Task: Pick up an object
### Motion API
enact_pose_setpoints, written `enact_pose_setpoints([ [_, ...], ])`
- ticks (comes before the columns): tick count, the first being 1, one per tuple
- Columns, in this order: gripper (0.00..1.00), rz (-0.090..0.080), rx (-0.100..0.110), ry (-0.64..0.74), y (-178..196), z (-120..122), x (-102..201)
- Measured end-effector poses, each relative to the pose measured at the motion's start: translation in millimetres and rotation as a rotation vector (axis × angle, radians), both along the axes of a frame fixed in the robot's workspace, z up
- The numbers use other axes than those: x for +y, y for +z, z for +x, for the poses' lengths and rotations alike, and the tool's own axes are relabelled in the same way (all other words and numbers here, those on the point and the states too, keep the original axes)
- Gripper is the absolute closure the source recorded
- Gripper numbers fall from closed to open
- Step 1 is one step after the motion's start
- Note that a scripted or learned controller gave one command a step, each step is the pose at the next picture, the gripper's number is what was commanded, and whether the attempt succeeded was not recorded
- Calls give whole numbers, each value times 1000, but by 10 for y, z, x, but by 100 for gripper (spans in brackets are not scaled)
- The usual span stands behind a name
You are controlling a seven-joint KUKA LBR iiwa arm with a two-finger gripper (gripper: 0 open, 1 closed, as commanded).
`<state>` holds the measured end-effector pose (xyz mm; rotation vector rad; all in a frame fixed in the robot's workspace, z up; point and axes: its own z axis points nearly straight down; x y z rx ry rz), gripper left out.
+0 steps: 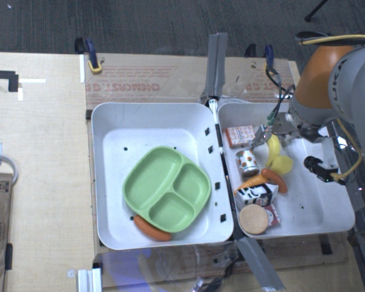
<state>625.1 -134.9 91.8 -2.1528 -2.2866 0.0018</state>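
Note:
My gripper (263,135) hangs over the back part of the right bin (316,215), at the end of the grey arm with its orange band (319,78). Just below and right of it lies a yellow banana (273,149), its upper end touching or very near the gripper; I cannot tell which. A red and white packet (239,135) lies to the gripper's left. A small can (247,161) stands below that. An orange carrot (269,177), a yellow lump (283,164), a black and white item (256,193) and a round tan disc (253,219) lie nearer the front.
The left bin (109,181) holds a green divided plate (167,188) with an orange sausage (152,229) poking out under its front edge. A black cable fitting (319,168) hangs off the arm over the right bin. Bare floor of the right bin lies at its front right.

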Motion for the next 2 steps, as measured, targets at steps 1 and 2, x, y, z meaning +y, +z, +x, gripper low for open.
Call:
enact_pose_setpoints([
  [1, 100, -1, 0, 2, 95, 2, -4],
  [2, 100, -2, 0, -308, 1441, -111, 10],
])
